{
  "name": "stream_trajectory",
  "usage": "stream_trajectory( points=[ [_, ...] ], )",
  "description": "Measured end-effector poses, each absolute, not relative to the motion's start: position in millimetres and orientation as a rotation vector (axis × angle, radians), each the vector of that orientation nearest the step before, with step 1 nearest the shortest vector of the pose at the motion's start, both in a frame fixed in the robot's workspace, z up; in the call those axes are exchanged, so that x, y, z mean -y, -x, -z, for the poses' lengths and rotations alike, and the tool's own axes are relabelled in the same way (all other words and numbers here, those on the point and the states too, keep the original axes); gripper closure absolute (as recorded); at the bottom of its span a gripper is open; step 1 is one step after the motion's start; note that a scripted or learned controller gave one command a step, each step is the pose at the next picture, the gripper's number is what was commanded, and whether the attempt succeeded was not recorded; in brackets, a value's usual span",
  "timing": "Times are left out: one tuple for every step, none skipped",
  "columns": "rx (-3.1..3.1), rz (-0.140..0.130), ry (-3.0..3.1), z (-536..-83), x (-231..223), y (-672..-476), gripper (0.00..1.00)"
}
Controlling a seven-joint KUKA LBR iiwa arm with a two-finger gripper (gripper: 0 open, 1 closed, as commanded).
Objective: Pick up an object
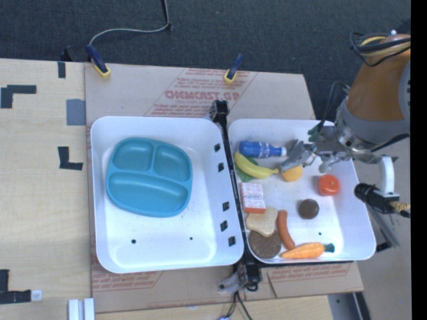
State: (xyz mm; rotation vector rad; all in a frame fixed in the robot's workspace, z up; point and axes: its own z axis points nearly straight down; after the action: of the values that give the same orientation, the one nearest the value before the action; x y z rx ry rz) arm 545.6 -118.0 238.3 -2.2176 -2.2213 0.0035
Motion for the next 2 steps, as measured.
stream_trajectory(
  points=[
    [2.224, 0.008, 2.226, -107.1, 109.1, -514.6, 0.00],
    [2.222, 0.004, 2.221, -93.4, 119.1, -576.9, 0.00]
  ],
)
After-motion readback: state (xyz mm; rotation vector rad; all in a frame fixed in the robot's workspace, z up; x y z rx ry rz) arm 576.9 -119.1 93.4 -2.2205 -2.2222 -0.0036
